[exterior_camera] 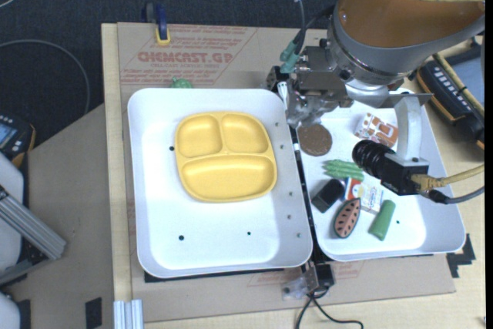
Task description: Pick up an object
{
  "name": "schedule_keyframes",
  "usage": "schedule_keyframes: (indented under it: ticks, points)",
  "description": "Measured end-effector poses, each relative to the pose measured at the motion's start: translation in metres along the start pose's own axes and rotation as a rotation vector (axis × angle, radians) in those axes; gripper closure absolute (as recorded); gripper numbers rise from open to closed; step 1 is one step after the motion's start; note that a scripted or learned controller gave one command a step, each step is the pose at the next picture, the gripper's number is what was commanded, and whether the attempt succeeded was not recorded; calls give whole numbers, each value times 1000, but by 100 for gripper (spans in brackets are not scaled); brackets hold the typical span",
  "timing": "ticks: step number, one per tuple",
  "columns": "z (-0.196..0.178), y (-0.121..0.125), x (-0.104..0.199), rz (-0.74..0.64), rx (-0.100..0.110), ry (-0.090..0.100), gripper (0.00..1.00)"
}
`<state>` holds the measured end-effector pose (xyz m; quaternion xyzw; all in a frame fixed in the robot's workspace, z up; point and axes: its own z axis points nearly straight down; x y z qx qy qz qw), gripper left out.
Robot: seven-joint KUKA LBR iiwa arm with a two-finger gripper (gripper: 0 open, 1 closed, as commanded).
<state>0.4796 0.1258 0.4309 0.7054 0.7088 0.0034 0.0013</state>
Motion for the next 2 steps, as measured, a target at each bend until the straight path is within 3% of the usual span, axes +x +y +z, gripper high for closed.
schedule_keyframes:
  ticks: [1,2]
  points:
    - [99,-3,36,2,19,-6,100]
    - [22,0,-47,14,-3,-3,100]
